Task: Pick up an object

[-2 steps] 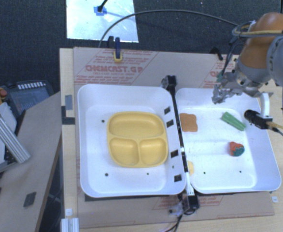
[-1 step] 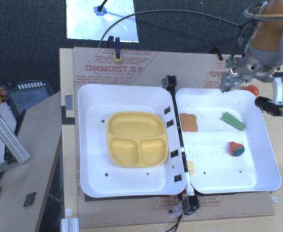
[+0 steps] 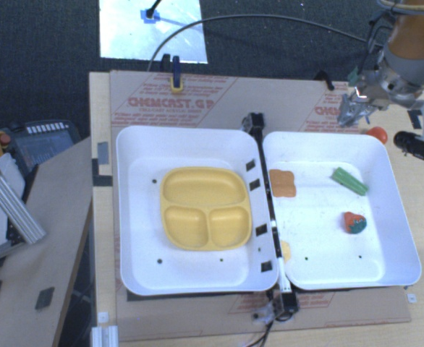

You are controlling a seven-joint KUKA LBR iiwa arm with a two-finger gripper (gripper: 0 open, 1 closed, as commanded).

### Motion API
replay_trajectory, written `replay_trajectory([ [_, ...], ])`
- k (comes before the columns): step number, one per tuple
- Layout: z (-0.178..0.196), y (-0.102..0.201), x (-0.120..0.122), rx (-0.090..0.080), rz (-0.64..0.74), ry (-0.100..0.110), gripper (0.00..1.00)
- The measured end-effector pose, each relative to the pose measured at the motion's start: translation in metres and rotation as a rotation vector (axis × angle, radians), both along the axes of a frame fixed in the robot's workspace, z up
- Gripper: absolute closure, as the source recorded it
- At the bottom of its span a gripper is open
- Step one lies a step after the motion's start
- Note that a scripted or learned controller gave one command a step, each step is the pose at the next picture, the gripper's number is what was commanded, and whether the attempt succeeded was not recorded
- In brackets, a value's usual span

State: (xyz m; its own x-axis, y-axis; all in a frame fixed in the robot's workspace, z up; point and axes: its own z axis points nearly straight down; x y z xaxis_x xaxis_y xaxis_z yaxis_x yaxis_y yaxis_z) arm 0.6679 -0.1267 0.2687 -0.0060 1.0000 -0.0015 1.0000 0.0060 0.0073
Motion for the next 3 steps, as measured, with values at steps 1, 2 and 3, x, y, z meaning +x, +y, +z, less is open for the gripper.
replay_trajectory([
  [1, -0.01, 0.047, -0.004, 0.003, 0.003, 0.006, 1.0],
  [2, -0.028, 0.094, -0.022, 0.003, 0.002, 0.008, 1.0],
  [3, -0.03, 0.155, -0.032, 0.004, 0.004, 0.007, 1.0],
])
